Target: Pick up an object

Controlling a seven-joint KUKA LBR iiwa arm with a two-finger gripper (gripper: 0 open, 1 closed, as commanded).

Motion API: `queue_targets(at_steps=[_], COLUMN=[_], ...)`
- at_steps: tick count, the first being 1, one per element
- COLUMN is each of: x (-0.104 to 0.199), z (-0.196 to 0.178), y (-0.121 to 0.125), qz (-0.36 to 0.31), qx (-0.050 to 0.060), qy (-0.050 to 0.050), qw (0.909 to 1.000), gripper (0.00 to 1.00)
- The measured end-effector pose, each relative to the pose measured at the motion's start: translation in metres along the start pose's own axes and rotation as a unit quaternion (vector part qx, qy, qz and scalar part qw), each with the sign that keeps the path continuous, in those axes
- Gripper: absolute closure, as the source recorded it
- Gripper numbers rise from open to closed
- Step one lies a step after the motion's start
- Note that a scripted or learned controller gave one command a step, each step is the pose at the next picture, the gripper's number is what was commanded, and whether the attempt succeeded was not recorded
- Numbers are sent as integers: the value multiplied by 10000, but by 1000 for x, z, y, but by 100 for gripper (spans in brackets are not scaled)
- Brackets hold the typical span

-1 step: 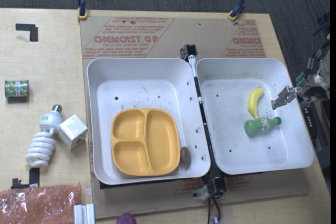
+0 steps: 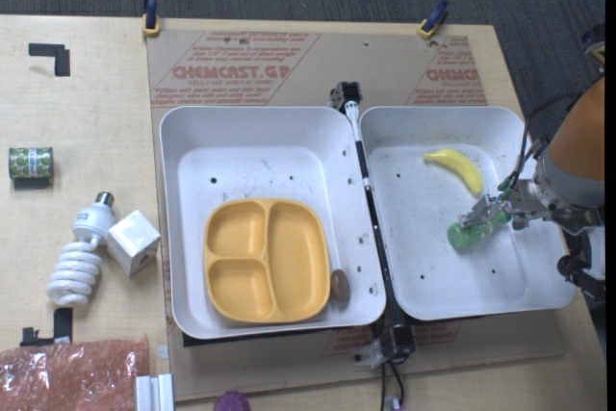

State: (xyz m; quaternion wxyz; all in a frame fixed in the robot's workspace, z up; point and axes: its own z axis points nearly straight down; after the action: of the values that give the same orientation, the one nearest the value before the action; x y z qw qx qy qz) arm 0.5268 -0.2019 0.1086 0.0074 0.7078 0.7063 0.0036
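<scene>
Glossy white right bin (image 2: 433,294): fingers (image 2: 493,210) over green cylinder (image 2: 474,230), grip unclear; curved banana (image 2: 456,168) near.

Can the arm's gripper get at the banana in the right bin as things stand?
Probably yes. The banana lies bare on the floor of the right bin with nothing over it. The gripper is low in the same bin, at a green object just beside the banana, so only a short move seems needed.
</scene>
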Motion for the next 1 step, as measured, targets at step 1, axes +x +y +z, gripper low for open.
queue_targets(at_steps=[1], x=[50], z=[6], y=[-42], qz=[23], qx=[-64], qy=[-38], qw=[10000], gripper=[0])
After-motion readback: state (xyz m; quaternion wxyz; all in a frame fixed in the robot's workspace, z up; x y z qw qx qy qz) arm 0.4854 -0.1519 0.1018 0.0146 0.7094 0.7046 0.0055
